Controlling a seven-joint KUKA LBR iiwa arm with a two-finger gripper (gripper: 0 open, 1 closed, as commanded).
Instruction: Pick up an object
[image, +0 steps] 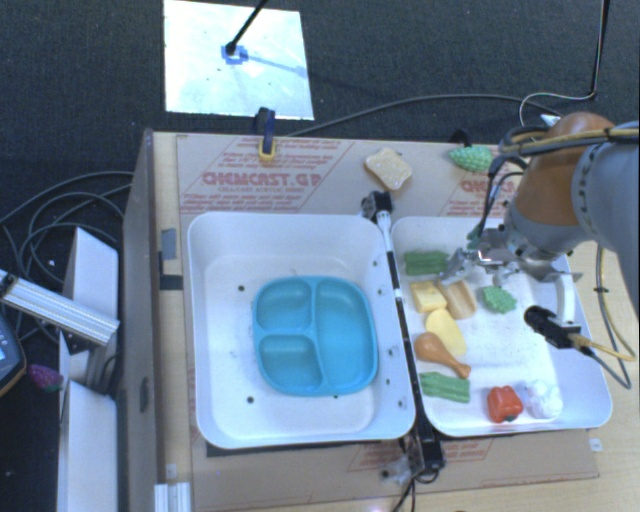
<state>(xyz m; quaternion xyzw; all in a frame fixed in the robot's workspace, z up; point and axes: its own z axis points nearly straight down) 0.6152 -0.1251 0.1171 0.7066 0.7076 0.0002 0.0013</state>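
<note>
Claw (470, 258) low over crowded food near right bin's (590, 400) back edge, can't tell finger state; could clip neighbours like green piece (426, 262).

Dark carpet floor (70, 90) all around the bench, a pale square sheet (238, 60) lying on it up top, black cables (60, 205) snaking at left past a white box (85, 330), brown printed cardboard (290, 170) covering the benchtop.
</note>
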